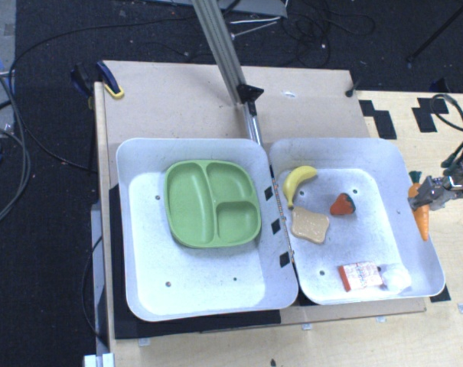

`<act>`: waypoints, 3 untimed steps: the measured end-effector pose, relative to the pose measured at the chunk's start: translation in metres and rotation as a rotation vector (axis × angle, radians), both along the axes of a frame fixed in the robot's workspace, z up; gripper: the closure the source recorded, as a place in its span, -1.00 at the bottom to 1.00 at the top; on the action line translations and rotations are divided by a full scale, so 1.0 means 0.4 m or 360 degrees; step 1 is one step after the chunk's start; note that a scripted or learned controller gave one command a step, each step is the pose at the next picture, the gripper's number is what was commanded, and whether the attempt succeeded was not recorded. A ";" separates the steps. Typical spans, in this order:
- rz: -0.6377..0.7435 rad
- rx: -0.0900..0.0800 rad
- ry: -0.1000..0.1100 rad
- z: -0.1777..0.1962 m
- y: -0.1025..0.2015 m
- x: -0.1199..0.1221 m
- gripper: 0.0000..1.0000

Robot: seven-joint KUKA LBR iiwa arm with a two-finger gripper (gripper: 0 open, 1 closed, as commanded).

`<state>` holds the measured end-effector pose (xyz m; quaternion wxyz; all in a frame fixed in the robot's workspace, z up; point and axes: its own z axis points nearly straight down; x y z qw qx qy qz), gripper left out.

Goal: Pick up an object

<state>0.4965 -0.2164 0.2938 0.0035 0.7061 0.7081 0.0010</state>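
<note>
The carrot (422, 222), a slim orange taper, hangs point-down between the closed fingers of the gripper (430, 196).

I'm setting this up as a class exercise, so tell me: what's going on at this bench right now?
A robot arm's gripper sits at the right edge, beside the right bin, with an orange carrot-like object just below it; whether it grips it is unclear. Inside that bin lie a banana, a red piece, a slice of bread and a small red-and-white packet. The left bin holds a green divided plate. Nothing in the bins is being lifted.
</note>
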 end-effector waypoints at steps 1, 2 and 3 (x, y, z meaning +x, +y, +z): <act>0.0006 0.0007 0.0011 -0.038 0.118 0.042 1.00; 0.0007 0.0008 0.0012 -0.081 0.262 0.054 1.00; 0.0006 0.0008 0.0014 -0.122 0.381 0.074 1.00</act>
